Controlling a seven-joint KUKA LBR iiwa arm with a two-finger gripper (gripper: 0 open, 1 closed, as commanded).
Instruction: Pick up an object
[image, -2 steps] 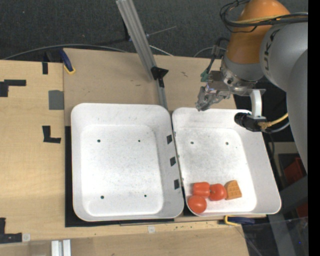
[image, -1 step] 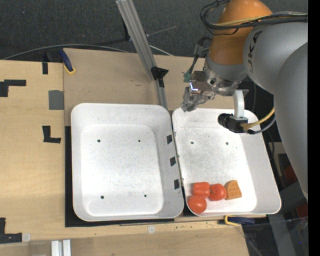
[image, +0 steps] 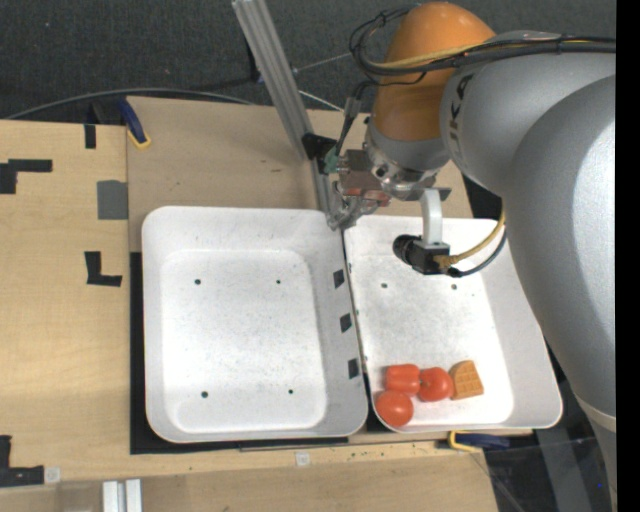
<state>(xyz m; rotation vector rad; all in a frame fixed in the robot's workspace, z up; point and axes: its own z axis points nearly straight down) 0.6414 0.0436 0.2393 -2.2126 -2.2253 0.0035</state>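
Three red, rounded pieces (image: 403, 377), (image: 435, 384), (image: 394, 407) lie clustered in the near left corner of the right bin (image: 520, 400). An orange waffle-patterned piece (image: 466, 380) rests against them on their right. My gripper (image: 345, 208) hangs at the far left corner of the right bin, over the seam between the two bins and well away from the cluster. Nothing shows held in it.
The left bin (image: 165, 330) sits beside the right one, their rims touching. A slanted metal rail (image: 285, 90) rises just behind the gripper. A blue clamp (image: 135, 125) and black tape marks (image: 98, 268) lie on the wooden bench at left.
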